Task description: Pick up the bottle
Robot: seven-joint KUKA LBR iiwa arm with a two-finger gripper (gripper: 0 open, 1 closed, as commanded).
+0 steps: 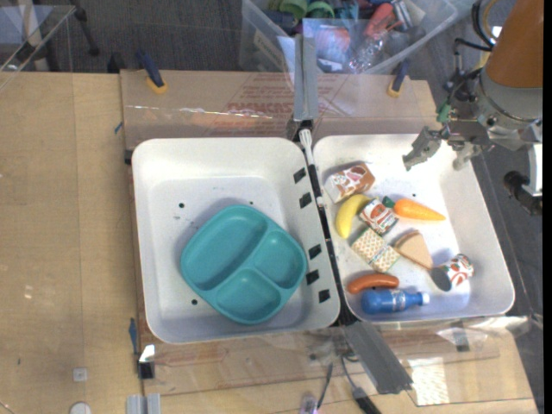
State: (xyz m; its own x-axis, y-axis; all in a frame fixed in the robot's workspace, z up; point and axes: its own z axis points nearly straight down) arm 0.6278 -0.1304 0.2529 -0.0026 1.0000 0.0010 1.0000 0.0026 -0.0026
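The hand is held above the right bin's one o'clock corner; whether its fingers are apart cannot be told. The blue bottle is lain flat against the six o'clock wall, well apart.

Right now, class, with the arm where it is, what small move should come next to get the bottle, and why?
Probably carry the claw toward the near edge of the right bin, over the blue bottle. The claw hangs at the bin's far side, while the bottle lies flat at the near wall beside a sausage.

Orange-banded grey arm, black cables
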